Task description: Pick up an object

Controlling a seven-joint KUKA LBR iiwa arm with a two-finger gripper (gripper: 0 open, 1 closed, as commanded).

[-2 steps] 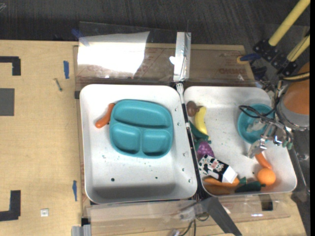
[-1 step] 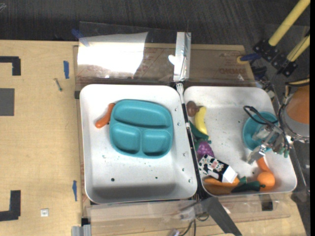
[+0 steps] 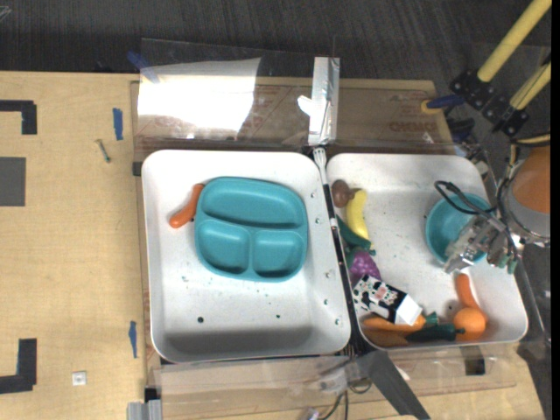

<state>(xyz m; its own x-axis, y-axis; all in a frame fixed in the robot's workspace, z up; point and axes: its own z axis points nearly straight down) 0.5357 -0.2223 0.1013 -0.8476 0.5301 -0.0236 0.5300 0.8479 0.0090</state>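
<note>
A light wooden table is sitting on dark carpet, carrying two white bins. The left bin is holding a teal divided plate and an orange carrot. The right bin is holding a teal bowl, banana and orange. The gripper is hovering beside the bowl; whether its fingers are open I cannot tell.

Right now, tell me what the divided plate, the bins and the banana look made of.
Divided plate: likely moulded plastic, teal, smooth with a soft sheen on its ridges.
Left bin and right bin: probably white plastic, matte, speckled with dark marks.
Banana: seems a plastic toy; uniform yellow, slightly glossy.
</note>
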